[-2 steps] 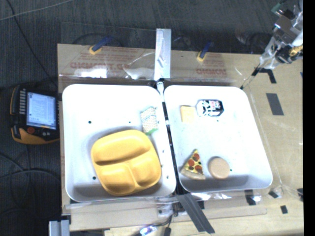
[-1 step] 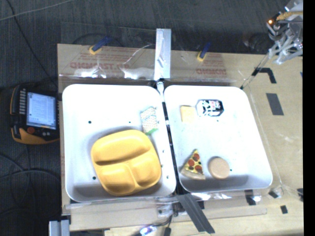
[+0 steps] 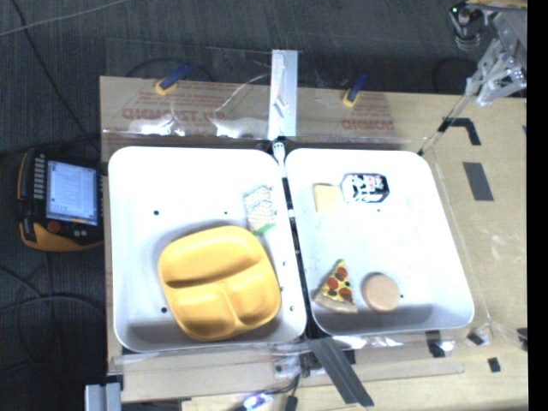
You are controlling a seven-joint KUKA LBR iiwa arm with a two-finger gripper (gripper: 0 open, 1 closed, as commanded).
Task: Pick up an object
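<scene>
The right bin (image 3: 445, 255) holds a pale yellow block (image 3: 326, 198), a black-and-white packet (image 3: 366, 187), a toy pizza slice (image 3: 336, 287) and a round tan disc (image 3: 381, 292). In the left bin (image 3: 137, 229) lies a yellow divided tray (image 3: 220, 280), with a small green-and-white packet (image 3: 259, 208) just beyond it near the divider. My gripper (image 3: 497, 75) hangs at the top right corner of the camera view, outside the bins and well away from every object.
A handheld pendant with a lit screen (image 3: 62, 199) lies left of the bench. Clamps and a plastic sheet (image 3: 257, 110) line the back edge. Black tape marks (image 3: 476, 180) dot the bench right of the bins.
</scene>
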